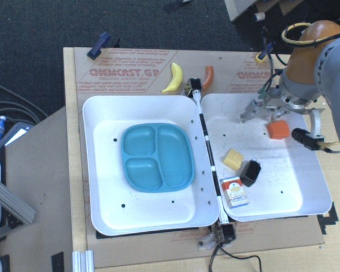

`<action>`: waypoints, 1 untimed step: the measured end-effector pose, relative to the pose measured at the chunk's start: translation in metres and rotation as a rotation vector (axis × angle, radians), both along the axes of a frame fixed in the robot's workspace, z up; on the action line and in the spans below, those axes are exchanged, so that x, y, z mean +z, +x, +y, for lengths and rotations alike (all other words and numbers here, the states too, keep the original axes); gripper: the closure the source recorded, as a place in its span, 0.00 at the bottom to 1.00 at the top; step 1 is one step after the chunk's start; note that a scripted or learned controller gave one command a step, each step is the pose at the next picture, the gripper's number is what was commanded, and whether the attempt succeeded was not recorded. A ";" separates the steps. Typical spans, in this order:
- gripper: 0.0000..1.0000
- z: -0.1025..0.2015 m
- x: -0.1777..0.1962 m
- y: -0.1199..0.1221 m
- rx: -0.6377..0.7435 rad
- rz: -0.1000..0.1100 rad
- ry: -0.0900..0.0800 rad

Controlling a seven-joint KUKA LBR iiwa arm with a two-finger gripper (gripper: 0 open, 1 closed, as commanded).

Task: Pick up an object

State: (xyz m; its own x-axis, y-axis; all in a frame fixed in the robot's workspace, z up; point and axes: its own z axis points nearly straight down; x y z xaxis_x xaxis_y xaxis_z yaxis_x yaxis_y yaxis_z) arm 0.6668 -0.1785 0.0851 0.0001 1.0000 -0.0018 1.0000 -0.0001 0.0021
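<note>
1. Room: dark carpet floor (34, 16), black cables (14, 103) looped at the left. The bench top (130, 67) is covered with brown printed sheet, and a blue clamp (99, 45) sits on its far-left corner.
2. Camera view, bench strip behind the bins: a yellow banana (173, 78) and an orange sausage-shaped piece (208, 77) lie just apart, both outside the bins.
3. Left bin (96, 169): a blue divided plate (157, 156) lies flat near the middle, with three compartments.
4. Right bin (306, 191) holds four candidates for the pick:
   - an orange block (278, 130) toward the far right, nearest the arm
   - a yellow block (233, 158) near the divider between the bins
   - a black object (250, 173) just right of the yellow block, close to it or touching
   - a red-and-white carton (235, 192) near the front-left corner, just in front of the black object
5. Arm: grey with an orange band, reaching in from the right over the far end of the right bin. The gripper (264, 111) is low over the bin floor, just behind the orange block.
6. Gripper state: I can't make out whether it is spread or closed. Nothing is visibly held in it. All four items sit on the bin floor.
</note>
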 end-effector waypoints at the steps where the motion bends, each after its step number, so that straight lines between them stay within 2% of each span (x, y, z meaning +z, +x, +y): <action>1: 0.00 -0.011 0.000 0.000 0.000 0.000 0.000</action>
